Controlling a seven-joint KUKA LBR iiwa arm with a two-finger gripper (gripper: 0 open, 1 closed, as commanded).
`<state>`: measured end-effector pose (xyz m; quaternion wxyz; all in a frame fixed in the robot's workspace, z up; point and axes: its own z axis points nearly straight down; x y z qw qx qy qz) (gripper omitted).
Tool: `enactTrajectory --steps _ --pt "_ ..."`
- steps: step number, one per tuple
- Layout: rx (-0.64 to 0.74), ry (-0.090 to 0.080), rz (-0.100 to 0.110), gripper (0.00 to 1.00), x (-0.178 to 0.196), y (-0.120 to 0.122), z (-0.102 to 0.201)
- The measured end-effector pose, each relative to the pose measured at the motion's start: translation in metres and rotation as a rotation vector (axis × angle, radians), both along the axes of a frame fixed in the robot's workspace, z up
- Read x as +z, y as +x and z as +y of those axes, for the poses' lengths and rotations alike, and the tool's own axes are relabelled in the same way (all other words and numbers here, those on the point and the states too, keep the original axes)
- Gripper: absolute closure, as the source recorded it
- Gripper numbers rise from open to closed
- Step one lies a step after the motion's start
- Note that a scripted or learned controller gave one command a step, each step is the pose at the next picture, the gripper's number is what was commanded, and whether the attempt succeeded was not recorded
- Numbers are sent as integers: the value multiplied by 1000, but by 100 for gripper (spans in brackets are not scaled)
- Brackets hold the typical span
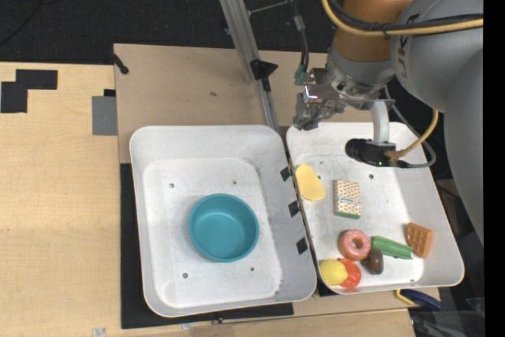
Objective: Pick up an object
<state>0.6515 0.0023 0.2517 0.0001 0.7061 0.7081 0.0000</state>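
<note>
**Ana:** Plastic, by the look of it. Nearest in the right bin [442, 272] sits a cluster of toy food: a yellow-and-red piece [340, 273] at the near rim, a pink doughnut [354, 244] just behind it, and a small dark brown piece [375, 261] beside that.

**Ben:** All of it probably light and stiff, with smooth skins that could slide between two fingers. The doughnut is round and low, so a grip across its width seems the safest hold.

**Ana:** Right of those lies a green stick [392, 247], with an orange waffle [419, 239] just past its end. The stick is narrow, so pinching across its middle looks simple.

**Ben:** Farther back, a patterned block [347, 197] lies apart from the rest, with flat sides that suit parallel fingers. A yellow piece [309, 184] rests close to the left wall, which crowds one finger.

**Ana:** The left bin [158, 146] holds a teal bowl [224, 226], which is bigger and only takeable by its rim.

**Ben:** Farthest off, the gripper [309, 116] hangs over the far left corner of the right bin, well apart from the toys. Whether its fingers are apart or together cannot be told. Nothing shows between them.
</note>
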Motion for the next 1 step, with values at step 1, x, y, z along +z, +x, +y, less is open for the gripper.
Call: enactTrajectory --steps 1 --pt "0 1 1 100 -9 9 52"
